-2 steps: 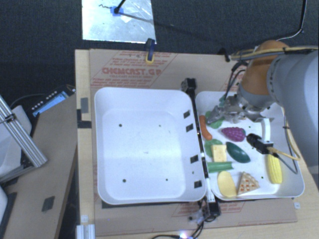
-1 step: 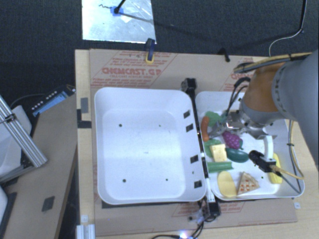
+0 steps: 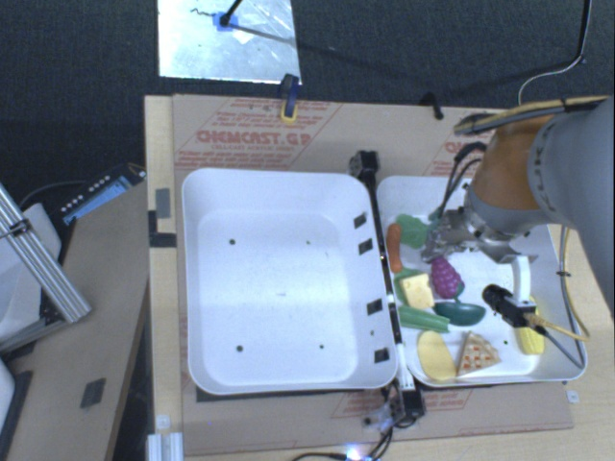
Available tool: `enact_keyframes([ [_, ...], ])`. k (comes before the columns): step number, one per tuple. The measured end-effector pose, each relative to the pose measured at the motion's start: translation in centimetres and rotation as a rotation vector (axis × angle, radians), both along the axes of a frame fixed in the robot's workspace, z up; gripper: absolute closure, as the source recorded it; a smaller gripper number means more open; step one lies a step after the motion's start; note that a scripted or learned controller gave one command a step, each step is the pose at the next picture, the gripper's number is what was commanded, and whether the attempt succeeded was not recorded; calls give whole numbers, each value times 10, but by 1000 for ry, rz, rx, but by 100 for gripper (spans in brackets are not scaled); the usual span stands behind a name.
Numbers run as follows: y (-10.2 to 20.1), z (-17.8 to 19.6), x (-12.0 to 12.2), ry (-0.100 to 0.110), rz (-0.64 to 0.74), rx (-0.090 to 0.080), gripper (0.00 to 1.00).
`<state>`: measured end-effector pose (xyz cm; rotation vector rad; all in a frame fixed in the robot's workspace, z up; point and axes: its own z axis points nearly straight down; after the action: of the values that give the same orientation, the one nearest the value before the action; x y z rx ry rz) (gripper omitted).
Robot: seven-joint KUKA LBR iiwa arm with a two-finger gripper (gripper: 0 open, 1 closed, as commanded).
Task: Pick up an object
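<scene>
In the right bin (image 3: 548, 257), the hand (image 3: 440, 245) hangs at the grapes' (image 3: 445, 278) twelve o'clock; its grip I cannot tell.

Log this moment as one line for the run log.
arm: over right bin | gripper: just above purple grapes | grasp: not confirmed | left bin: no toys

A robotics lab, by every sign; a grey arm (image 3: 567, 161) with an orange band reaches over two white bins (image 3: 279, 277) on a cardboard-covered surface (image 3: 259, 133); loose cables (image 3: 567, 65) trail across dark carpet (image 3: 77, 65) (aluminium framing (image 3: 38, 267) stands at left); toy food (image 3: 445, 277) fills one bin.
</scene>
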<state>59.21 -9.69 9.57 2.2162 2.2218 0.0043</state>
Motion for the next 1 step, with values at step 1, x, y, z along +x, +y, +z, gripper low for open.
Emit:
enact_keyframes([
  [1, 27, 141, 40, -16, 6, -1, 100],
])
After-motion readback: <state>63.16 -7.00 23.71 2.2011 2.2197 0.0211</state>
